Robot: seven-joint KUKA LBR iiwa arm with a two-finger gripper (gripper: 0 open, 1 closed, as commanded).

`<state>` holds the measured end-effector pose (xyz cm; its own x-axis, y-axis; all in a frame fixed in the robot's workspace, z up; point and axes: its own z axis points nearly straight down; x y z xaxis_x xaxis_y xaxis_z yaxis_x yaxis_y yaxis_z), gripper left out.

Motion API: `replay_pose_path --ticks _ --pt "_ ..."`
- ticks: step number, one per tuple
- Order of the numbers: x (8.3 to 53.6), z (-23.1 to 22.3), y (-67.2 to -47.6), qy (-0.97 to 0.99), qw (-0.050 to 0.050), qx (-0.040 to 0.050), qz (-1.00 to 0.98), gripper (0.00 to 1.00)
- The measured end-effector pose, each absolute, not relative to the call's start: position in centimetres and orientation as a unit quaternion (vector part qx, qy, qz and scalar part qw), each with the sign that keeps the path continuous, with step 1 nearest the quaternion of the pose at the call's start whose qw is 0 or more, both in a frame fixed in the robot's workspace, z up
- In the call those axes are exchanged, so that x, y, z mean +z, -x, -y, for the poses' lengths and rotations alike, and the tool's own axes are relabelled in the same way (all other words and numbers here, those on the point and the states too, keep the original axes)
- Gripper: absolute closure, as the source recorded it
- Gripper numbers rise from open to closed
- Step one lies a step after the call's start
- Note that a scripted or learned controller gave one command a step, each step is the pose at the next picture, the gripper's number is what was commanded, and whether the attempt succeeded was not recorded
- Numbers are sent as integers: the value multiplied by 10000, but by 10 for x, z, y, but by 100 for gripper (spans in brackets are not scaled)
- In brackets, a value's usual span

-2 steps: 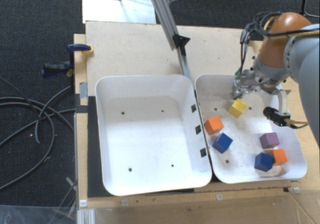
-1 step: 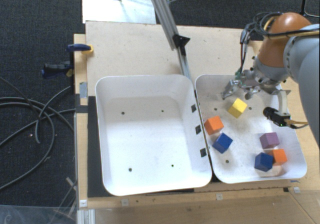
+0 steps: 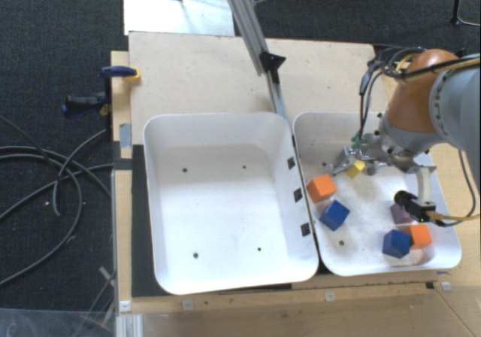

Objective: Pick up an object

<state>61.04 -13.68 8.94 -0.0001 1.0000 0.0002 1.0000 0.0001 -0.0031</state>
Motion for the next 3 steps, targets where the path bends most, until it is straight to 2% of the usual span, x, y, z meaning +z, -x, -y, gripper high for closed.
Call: replay_pose_path --ticks 1,2,3 --pt "202 167 -614 7067 -51 -24 7075 0" --pt "87 156 -623 7055 11 0 7087 0" --pt "102 157 -624 7048 -15 -13 7094 100"
